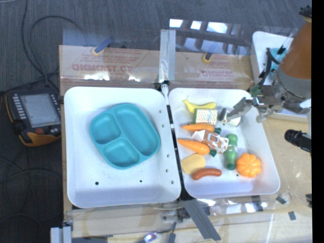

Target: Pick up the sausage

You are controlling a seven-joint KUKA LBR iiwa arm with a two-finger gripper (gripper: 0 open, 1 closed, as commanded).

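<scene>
Reddish-brown, the sausage (206, 173) lies near the front of the right bin (271, 184), just beside the potato (193, 163) and close to the pumpkin (248, 165). I see my gripper (234, 113) over the bin's back half, probably spread open and holding nothing. I'd descend with the fingers straddling the sausage's short axis, clear of the potato.

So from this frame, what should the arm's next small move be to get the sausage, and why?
Probably carry the gripper toward the near edge of the right bin and stop above the sausage. The gripper sits at the bin's far side by the small box, while the sausage lies at the front beside the yellow potato-like piece, with carrots in between.
</scene>
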